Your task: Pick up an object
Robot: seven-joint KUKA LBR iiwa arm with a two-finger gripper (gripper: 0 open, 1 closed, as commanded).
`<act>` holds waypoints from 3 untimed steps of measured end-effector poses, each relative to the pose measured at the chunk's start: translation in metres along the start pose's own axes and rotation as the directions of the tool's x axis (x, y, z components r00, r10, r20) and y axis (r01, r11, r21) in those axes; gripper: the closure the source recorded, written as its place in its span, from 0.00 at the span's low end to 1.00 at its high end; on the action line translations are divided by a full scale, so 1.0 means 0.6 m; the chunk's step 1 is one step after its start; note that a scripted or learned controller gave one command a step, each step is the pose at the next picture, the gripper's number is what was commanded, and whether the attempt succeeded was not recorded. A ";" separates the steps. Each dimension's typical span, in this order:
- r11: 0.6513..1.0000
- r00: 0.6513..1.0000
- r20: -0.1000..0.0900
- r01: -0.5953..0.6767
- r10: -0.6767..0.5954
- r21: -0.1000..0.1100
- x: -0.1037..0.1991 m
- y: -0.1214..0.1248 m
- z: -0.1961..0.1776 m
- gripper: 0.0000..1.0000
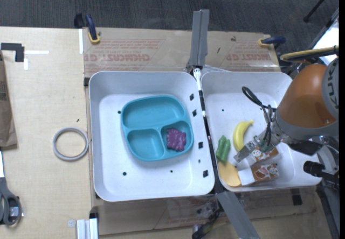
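- While the arm (307, 98) leans over the right bin (280, 84), it should drop straight, not sweep the clutter.
- Banana (242, 134) lies mid-bin, apart from the green piece (222, 148); it looks the cleanest pick.
- Hand (253, 149) sits low beside the banana; whether it is spread or closed I cannot tell.

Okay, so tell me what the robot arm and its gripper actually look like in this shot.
The arm has a large rounded orange band above the wrist, with grey casing showing at its right side. Below it sits a grey metallic wrist section. A thin black cable loops out from the wrist. The gripper is small, made of silvery-grey and dark parts.
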State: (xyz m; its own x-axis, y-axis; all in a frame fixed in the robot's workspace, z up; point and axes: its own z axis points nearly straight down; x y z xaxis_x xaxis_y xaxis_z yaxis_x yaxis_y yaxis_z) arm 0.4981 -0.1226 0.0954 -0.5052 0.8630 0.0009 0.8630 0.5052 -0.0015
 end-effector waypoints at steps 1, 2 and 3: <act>0.996 0.996 0.002 0.094 -0.094 -0.002 -0.041 0.087 0.006 0.00; 0.996 0.996 0.001 0.094 -0.094 0.000 -0.057 0.063 0.007 0.00; 0.969 0.969 0.006 0.245 -0.245 -0.002 -0.034 0.117 0.004 0.00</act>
State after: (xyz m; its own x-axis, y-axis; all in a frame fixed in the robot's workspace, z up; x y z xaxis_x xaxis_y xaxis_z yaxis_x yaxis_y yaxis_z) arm 0.5692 -0.1049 0.0927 -0.7015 0.7127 -0.0053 0.7127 0.7015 0.0007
